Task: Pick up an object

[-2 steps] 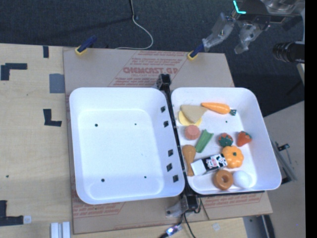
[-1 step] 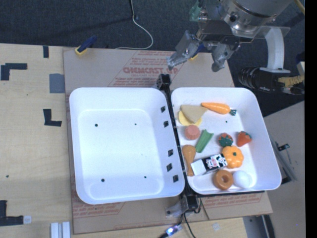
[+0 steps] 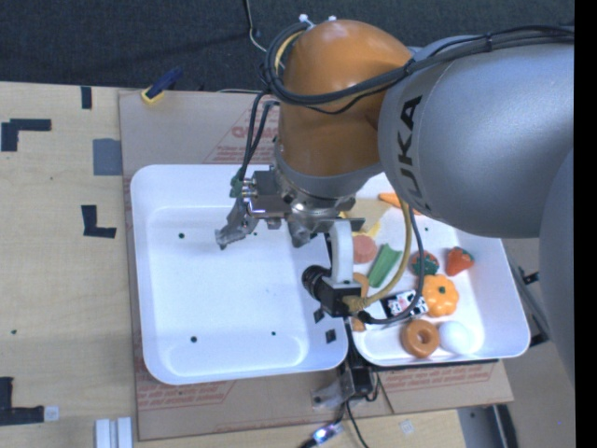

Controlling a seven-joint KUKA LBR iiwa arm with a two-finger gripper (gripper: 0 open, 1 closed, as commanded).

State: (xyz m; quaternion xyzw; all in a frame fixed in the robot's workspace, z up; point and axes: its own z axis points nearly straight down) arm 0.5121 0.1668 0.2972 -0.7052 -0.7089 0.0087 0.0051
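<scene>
**Arm hanging over the seam between the bins, toys waiting on the right**

The arm point(image 3: 448, 129) is reaching in from the right and is blocking a big share of the view, its orange band point(image 3: 336, 91) sitting right over the back rims of both bins. Below it, the gripper point(image 3: 244, 220) is hovering over the left bin point(image 3: 187, 343), near that bin's back half. The fingers are pointing down and to the left, dark against the white floor, and whether they are apart or together is impossible to tell from this angle; nothing is showing between them.

Over in the right bin point(image 3: 504, 339) the objects are lying in a cluster, partly covered by the wrist and its cables. A brown doughnut point(image 3: 421, 338) is sitting at the front, touching a white egg-shaped piece point(image 3: 457, 336) just beside it. Behind them an orange pumpkin point(image 3: 441, 294) is resting, with a red strawberry point(image 3: 458, 261) further back. A green pod-like piece point(image 3: 383, 264) is lying at a slant beside a pinkish round piece point(image 3: 364, 248) that is half hidden. Something yellow point(image 3: 373, 220) and something orange point(image 3: 390, 199) are peeking out from under the arm, too cut off to name.

The surface point(image 3: 56, 278) is stretching off to the left, pale wood with dark marks.
</scene>
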